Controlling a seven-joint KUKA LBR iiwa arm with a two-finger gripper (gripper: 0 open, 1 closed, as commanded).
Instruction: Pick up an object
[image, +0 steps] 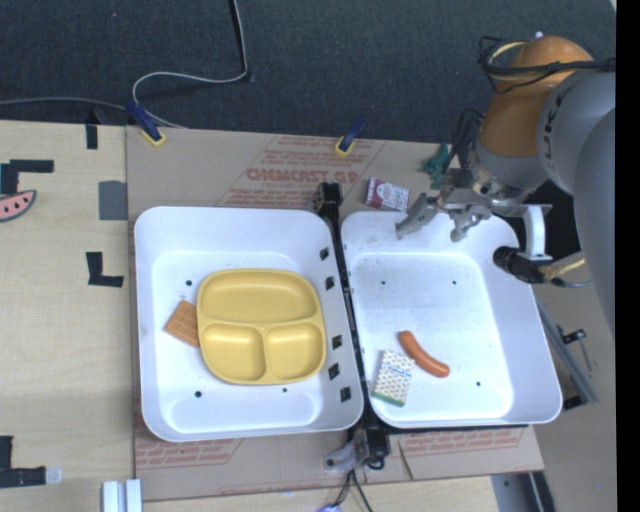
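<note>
A bench of pale wood, partly covered by a printed cardboard sheet, carries two shallow white bins side by side against a dark floor with trailing cables. In the left bin, a yellow divided plate lies near the centre, its three compartments facing up, with a small tan cracker-like piece tucked against its left edge. In the right bin, an orange sausage-shaped object lies toward the near edge, and just beside it, nearer the bin's front left corner, sits a small patterned packet; the two are close but apart. A small dark red wrapper rests on the cardboard beyond the right bin's far left corner. The grey arm with its orange band reaches in over the right bin's far edge, its gripper hanging above the rim with both fingers spread apart and nothing between them, well clear of sausage and packet.
</note>
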